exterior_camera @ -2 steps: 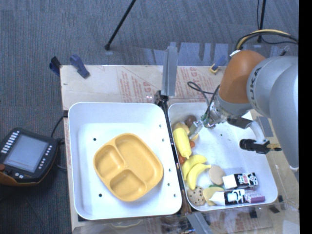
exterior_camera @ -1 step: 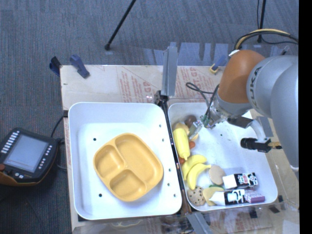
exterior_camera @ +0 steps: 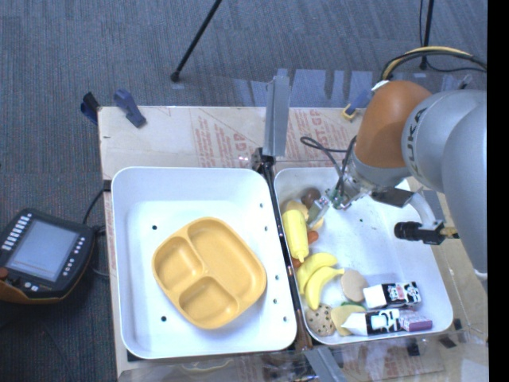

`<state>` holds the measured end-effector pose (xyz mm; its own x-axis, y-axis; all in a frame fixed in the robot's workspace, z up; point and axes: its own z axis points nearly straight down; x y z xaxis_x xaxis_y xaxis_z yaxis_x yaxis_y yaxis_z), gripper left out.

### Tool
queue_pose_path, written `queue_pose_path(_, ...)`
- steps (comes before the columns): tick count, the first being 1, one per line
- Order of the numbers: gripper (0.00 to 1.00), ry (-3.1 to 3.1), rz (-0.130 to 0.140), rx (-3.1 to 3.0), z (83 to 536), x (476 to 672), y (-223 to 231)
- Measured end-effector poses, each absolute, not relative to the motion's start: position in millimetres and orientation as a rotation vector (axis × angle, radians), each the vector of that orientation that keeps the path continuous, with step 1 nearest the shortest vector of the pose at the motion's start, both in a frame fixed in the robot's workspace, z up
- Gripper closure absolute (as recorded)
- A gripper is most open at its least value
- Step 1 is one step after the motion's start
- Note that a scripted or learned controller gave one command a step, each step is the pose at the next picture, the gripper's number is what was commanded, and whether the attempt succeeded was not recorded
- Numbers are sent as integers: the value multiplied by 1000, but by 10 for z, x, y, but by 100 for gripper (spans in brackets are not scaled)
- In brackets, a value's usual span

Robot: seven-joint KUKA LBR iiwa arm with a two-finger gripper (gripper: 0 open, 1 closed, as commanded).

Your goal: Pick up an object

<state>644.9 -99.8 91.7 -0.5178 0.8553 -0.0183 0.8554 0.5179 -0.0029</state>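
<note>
Toy foods crowd the right bin's (exterior_camera: 374,237) nine-to-six o'clock rim: corn cob (exterior_camera: 295,234), bananas (exterior_camera: 316,275), cookie (exterior_camera: 320,320), cartons (exterior_camera: 391,294).

arm (exterior_camera: 445,146) pretty chunky, rounded grey metallic shell. big glossy orange band (exterior_camera: 391,126) above wrist, domed shape. dark kuka lettering on grey part beside orange. yellow and black cable (exterior_camera: 421,56) looping over top. wrist narrows to small dark and silver gripper (exterior_camera: 338,196). little black cylindrical bit (exterior_camera: 417,231) sticking out lower down.
</note>
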Motion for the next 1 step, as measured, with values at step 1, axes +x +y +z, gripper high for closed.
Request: queue_pose_path(1,0,2679,-12,1620,907,6443,-1017)
